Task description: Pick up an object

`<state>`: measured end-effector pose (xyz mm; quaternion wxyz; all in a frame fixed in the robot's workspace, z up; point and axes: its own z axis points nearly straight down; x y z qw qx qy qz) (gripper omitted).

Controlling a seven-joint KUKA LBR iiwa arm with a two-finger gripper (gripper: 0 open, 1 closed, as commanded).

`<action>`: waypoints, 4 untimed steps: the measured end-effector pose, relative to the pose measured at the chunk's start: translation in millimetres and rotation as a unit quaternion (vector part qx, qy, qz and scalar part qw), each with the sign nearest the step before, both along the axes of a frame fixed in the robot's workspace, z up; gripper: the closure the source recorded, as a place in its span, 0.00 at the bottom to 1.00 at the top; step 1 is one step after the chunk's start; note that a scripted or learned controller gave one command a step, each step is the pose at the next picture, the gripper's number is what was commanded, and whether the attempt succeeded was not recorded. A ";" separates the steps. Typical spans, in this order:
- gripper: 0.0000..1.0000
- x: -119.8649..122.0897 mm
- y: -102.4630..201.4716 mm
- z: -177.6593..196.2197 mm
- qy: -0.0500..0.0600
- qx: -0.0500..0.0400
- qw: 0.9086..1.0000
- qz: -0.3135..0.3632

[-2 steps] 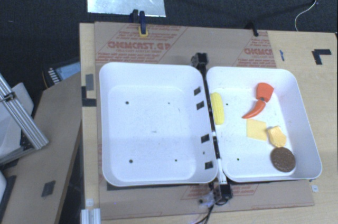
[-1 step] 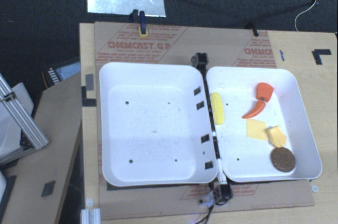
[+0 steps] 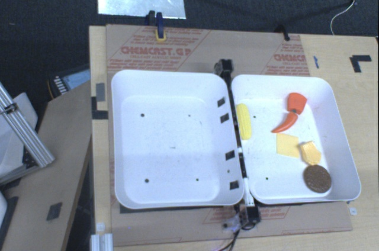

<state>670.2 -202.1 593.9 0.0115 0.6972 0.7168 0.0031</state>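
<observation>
Two white bins sit side by side on the counter [image 3: 195,45]. The right bin [image 3: 339,119] contains every candidate item. A yellow corn cob [image 3: 243,121] lies along its left wall. An orange carrot [image 3: 291,111] rests toward the upper middle. A flat yellow cheese slice [image 3: 288,145] lies below the carrot, touching a smaller yellow chunk [image 3: 311,153] at its right. A brown round cookie [image 3: 317,178] sits just below that chunk, near the front wall. The left bin [image 3: 172,143] shows bare white floor. I cannot tell the state of my end effector.

Red "CHEMCAST" lettering runs across the brown board [image 3: 177,45]
</observation>
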 end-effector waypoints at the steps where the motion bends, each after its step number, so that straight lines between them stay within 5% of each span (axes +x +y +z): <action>1: 1.00 0.3 1.2 11.8 -0.002 -0.001 1.000 0.003; 4: 1.00 0.6 5.0 47.8 -0.008 -0.005 1.000 0.012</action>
